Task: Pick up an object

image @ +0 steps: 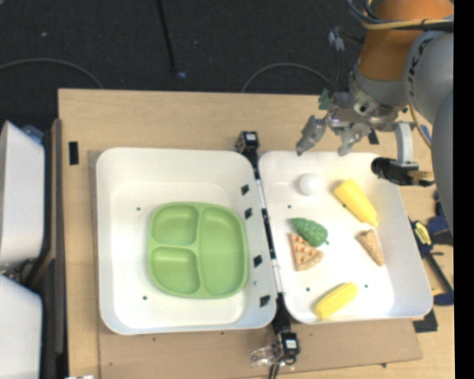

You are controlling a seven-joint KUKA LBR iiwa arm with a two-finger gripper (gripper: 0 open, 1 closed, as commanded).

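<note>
Right bin (pixel 395 290), gripper (pixel 327 138) spread above

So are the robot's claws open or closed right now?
Open. The gripper hangs above the right bin's far edge, its two fingers spread apart with nothing between them.

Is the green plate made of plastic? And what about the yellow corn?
The plate looks like plastic: smooth, one even pale green, with molded compartments and a soft sheen. The corn seems to be a toy, probably plastic or rubber: its yellow is bright and uniform. The view is too coarse to tell which.
</note>
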